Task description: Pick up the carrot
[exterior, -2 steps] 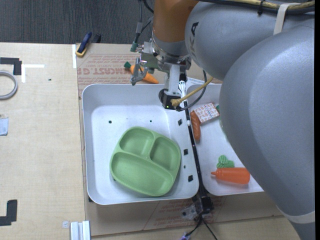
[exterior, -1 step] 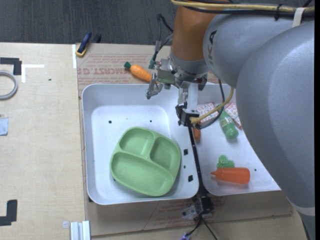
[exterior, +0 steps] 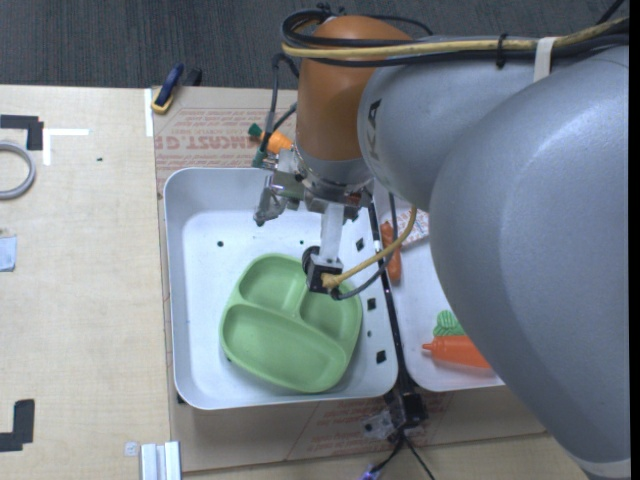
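Observation:
The carrot (exterior: 458, 351) is orange with a green leafy top. It lies in the right bin (exterior: 425, 298) near that bin's front left, and the arm's grey body hides part of it. My gripper (exterior: 303, 201) hangs over the back of the left bin (exterior: 200, 268), above the bin floor and just behind a green divided plate (exterior: 290, 323). It is well left of the carrot, with nothing visibly held.
The green plate fills the front middle of the left bin. A slim orange-red thing (exterior: 391, 256) lies by the rim between the two bins. A blue-and-yellow tool (exterior: 168, 86) lies on the bench behind the left bin. The big grey arm covers most of the right bin.

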Tool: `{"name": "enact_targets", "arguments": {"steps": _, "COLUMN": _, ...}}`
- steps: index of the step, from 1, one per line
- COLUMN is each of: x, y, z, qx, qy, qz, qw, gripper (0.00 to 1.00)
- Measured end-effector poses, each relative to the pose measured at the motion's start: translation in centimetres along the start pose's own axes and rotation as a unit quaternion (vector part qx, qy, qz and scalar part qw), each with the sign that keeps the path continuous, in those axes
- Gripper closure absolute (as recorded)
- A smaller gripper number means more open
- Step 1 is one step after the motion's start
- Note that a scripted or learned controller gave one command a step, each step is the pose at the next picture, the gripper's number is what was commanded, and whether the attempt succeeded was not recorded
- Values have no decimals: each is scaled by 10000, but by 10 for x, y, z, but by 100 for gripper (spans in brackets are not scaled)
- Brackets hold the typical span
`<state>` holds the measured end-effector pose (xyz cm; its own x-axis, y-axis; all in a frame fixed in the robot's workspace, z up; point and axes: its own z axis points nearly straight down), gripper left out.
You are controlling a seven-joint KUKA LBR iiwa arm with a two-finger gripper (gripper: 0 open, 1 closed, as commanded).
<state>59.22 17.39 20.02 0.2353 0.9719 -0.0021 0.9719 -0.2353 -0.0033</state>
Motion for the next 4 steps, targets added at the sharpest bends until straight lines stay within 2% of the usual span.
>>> {"name": "enact_targets", "arguments": {"steps": 1, "x": -13, "y": 0, "z": 22, "qx": 0, "qy": 3, "qz": 1654, "qw": 9862, "gripper": 0}}
{"name": "enact_targets", "arguments": {"steps": 2, "x": -18, "y": -14, "z": 53, "qx": 2, "qy": 2, "qz": 2198, "qw": 9755, "gripper": 0}}
{"name": "enact_targets", "arguments": {"steps": 3, "x": -8, "y": -60, "z": 41, "qx": 5, "qy": 4, "qz": 2801, "qw": 9600, "gripper": 0}}
{"name": "enact_targets", "arguments": {"steps": 4, "x": -8, "y": -60, "z": 32, "qx": 8, "qy": 3, "qz": 2794, "qw": 9602, "gripper": 100}}
